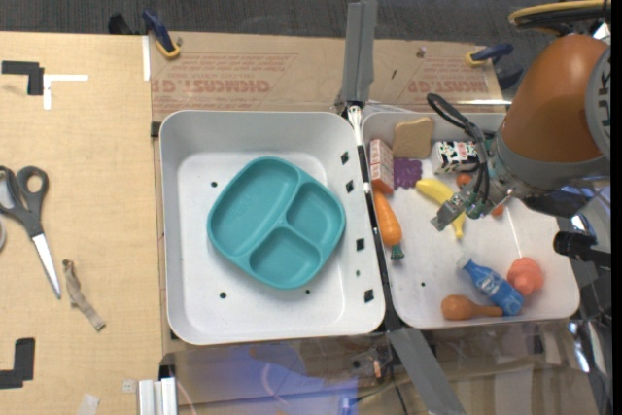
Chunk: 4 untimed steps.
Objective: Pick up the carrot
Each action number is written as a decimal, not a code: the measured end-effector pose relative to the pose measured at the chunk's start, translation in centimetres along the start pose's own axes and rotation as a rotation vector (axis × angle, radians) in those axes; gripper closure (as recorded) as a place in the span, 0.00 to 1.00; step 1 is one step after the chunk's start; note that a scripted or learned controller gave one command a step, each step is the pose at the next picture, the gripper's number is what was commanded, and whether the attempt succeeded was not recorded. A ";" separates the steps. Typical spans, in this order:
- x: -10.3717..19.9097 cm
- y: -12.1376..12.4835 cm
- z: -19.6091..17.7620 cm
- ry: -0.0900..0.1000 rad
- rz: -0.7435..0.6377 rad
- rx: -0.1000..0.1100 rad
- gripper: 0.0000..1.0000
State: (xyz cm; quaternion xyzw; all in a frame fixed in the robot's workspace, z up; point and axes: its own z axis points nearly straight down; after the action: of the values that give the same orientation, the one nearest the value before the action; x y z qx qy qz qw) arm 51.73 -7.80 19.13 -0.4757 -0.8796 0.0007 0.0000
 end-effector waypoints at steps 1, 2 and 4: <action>0.0 0.0 0.0 0.000 0.000 0.000 0.00; -5.5 2.8 7.4 -0.001 0.086 -0.001 0.00; -3.1 2.2 9.8 -0.002 -0.342 -0.003 0.00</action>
State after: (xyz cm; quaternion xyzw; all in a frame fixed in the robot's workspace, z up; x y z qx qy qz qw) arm 55.28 -9.21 9.28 -0.3189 -0.9478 -0.0002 -0.0014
